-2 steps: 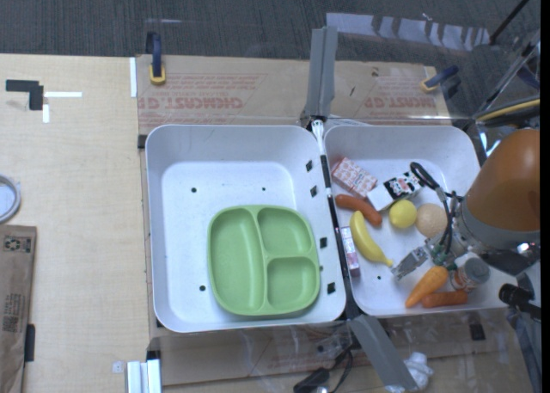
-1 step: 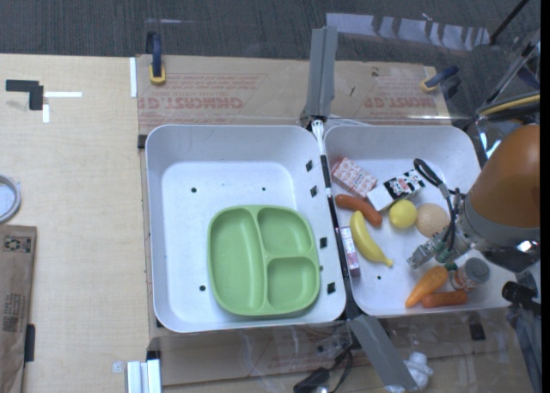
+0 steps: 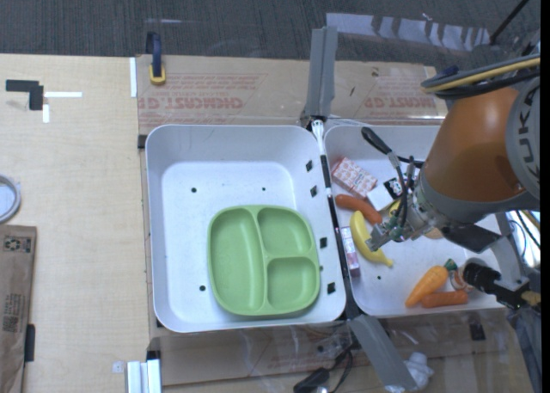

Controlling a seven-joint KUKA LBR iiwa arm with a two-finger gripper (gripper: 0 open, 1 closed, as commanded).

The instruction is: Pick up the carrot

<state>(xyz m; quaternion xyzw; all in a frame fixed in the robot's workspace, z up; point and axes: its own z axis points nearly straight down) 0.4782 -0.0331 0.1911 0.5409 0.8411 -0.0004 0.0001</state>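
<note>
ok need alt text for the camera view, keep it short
A grey and orange robot arm reaches in from the right, its gripper low over a banana in the right white bin. A carrot lies nearer the front of that bin; a green divided plate sits in the left bin.

The right bin (image 3: 378, 301) is crowded — banana (image 3: 364, 242), snack packet (image 3: 353, 175) and arm (image 3: 481, 155) hem the carrot (image 3: 429, 285); the left bin's (image 3: 172, 211) floor lies open around the green plate (image 3: 263, 259).
</note>
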